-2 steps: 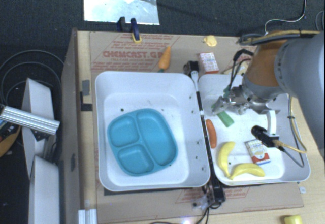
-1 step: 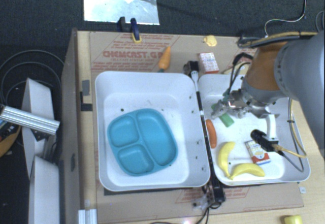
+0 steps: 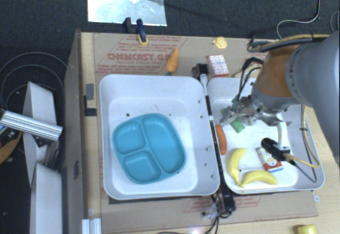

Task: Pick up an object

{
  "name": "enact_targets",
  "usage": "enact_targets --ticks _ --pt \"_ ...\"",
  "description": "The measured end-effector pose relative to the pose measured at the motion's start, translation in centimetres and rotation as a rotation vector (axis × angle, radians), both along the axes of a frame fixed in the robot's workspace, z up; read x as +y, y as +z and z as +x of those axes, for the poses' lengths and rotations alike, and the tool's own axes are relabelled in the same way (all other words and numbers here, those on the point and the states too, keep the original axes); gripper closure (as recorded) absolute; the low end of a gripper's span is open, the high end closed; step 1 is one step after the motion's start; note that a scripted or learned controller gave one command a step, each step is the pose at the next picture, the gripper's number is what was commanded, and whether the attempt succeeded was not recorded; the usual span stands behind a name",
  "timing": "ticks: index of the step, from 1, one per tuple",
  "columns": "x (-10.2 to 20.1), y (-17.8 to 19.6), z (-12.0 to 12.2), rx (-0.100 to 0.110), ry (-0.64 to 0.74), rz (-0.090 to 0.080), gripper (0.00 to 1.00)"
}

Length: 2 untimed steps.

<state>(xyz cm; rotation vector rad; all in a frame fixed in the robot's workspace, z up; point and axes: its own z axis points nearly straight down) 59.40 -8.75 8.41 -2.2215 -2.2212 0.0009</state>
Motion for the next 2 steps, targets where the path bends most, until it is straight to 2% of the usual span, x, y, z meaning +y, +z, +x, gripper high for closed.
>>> enact_targets --ticks 2 --pt "-0.14 0.08 2.20 -0.004 0.005 0.001 0.00"
